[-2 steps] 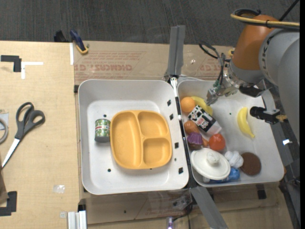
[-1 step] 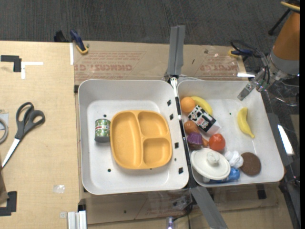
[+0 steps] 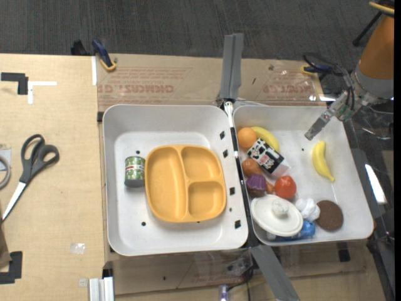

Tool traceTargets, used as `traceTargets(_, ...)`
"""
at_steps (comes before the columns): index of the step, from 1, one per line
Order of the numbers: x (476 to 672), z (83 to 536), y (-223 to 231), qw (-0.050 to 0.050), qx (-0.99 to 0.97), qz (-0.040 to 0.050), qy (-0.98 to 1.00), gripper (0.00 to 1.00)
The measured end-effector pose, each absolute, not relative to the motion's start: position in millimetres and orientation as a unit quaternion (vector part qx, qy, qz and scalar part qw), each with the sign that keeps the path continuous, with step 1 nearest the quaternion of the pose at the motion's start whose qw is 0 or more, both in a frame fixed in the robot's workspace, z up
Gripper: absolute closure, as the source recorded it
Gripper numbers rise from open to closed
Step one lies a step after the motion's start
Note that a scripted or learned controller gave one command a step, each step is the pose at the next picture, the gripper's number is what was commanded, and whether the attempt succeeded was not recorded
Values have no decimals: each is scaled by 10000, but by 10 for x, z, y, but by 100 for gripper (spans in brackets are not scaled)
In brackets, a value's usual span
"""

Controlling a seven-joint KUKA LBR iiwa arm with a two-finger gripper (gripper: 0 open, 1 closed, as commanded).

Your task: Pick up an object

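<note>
Overhead, 2 white bins side by side on surface [image 3: 50,231]. Left bin [image 3: 119,231]: yellow divided plate [image 3: 185,183] w/ 3 compartments at centre, small green can [image 3: 135,170] just beside plate's left edge. Right bin [image 3: 357,224]: banana [image 3: 322,160] lying apart toward right wall; 2nd banana [image 3: 268,136] behind an orange [image 3: 246,136] near divider; black-and-white carton [image 3: 265,155] touching those; purple item [image 3: 255,183] and red tomato-like item [image 3: 285,186] below it; white lidded bowl [image 3: 276,214] at front, brown disc [image 3: 329,214] at front right. Arm enters at upper right, gripper [image 3: 315,130] over right bin's back area, above banana, not touching it; nothing seen in gripper, open or closed: cannot tell. Scissors [image 3: 31,162] on surface, far left.
</note>
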State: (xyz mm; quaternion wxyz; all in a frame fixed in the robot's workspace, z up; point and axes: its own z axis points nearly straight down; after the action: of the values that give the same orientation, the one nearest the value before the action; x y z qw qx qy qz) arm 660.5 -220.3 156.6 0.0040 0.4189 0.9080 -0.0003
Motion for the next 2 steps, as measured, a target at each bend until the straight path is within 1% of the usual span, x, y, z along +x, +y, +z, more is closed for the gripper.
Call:
traceTargets(1,6250,941,-2209,22,4662,1,8847,0)
traceTargets(2,6268,1055,-2207,53,4646,-3,8855,100)
